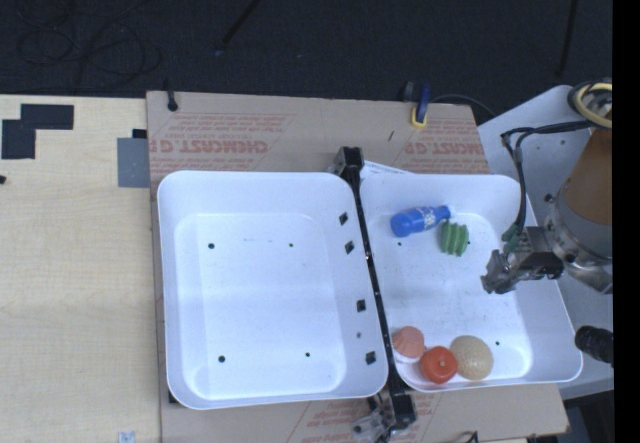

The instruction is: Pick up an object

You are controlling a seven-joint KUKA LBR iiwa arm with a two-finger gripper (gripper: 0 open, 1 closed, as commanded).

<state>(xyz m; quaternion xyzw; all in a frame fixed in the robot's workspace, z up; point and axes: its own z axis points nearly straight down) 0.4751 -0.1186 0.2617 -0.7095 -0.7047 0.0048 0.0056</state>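
The right bin [540,351] holds a blue bottle [419,220] lying on its side and a green ridged object [455,237] just right of it. Near the bin's front edge sit a pink ball [408,341], a red tomato-like object [438,364] and a beige round object [472,356]. My gripper [502,274] hangs over the right side of this bin, right of and below the green object, with nothing visibly between its fingers. The arm enters from the right edge.
The left bin [175,261] lies beside the right one, with a black divider [365,271] between them. Both rest on a cardboard sheet [250,136]. A blue and yellow clamp [421,103] stands at the cardboard's back edge.
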